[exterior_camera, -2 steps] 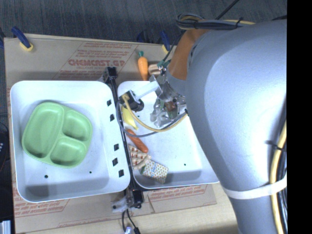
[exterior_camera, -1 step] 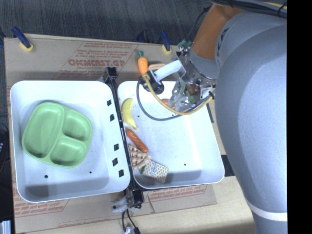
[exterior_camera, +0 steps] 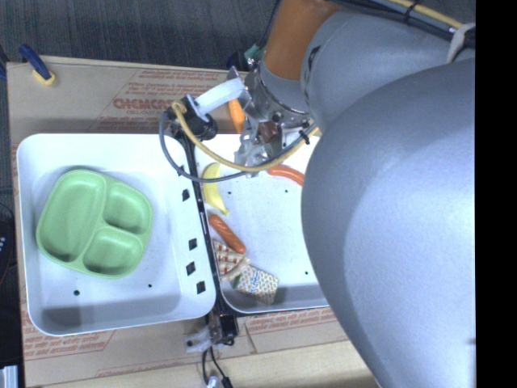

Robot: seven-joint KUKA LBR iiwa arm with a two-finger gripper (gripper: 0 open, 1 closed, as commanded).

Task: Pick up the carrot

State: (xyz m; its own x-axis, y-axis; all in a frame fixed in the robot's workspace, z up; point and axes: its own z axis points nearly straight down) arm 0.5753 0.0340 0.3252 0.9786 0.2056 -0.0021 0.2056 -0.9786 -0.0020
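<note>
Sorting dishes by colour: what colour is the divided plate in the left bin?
Light green, seen clearly in the camera view: the divided plate.

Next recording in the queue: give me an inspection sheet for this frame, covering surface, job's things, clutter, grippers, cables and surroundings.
Surface: cardboard-covered bench bearing a left bin and a right bin.
Job's things: a thin orange piece, possibly the carrot, lies in the right bin by the wrist.
Clutter: green divided plate in the left bin; banana, sausage and patterned packet in the right bin.
Grippers: gripper low over the right bin; jaws too obscured to judge.
Cables: yellow and black cables loop beside the wrist.
Surroundings: blue clamp at the bench's far left corner.
</note>
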